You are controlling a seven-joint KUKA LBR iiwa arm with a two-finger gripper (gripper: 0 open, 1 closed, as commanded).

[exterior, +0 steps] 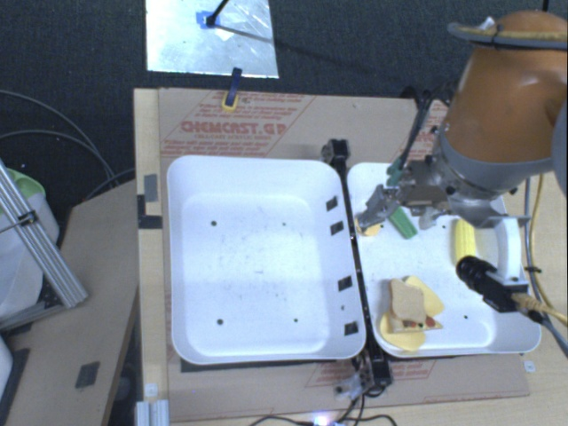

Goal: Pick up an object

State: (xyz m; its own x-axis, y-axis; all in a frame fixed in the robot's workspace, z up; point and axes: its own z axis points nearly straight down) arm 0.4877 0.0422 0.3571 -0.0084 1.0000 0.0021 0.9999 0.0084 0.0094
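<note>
My gripper (380,206) hangs over the upper left part of the right bin (470,331), close to the divider between the bins. A green block (405,224) lies just right of it, partly under the wrist. A small yellow piece (372,231) sits directly below the gripper on the bin floor. A yellow corn cob (463,239) lies further right. Toward the front of the bin a tan toast slice (408,303) rests on a yellow, taco-like piece (401,334). I see nothing held in the gripper.
The left bin (186,180) stands beside the right one, with black clips along the shared wall (348,238). A black cylinder (485,281) with cables juts over the right bin's right side. Metal rails stand at the far left.
</note>
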